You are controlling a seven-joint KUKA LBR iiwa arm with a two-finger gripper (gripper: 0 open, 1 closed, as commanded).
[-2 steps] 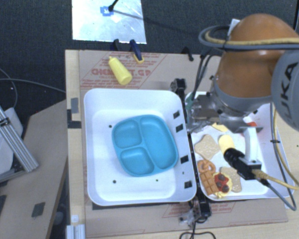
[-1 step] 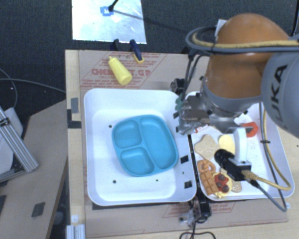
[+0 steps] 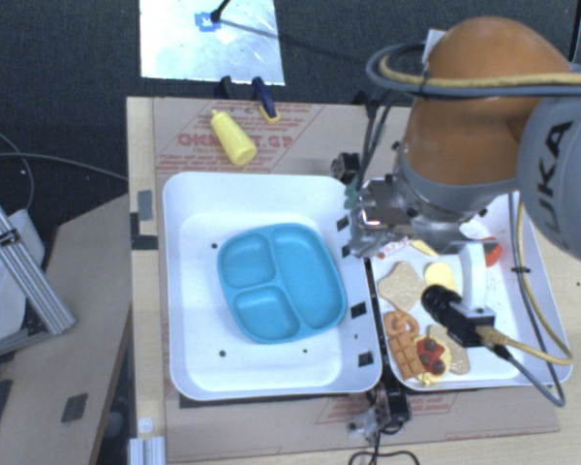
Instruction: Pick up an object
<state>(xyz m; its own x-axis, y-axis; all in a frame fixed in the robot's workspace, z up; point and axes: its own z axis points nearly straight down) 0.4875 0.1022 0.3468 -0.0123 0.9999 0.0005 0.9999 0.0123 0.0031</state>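
The gripper is positioned over toy food in the right bin; its state cannot be determined.

The grey arm reaches in from the right, its orange band bulking above the wrist. The claw points down beneath it.

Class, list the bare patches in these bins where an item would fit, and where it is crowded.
Left bin: bare floor left of the blue tray and along the front wall. Right bin: crowded with toy food under the arm.
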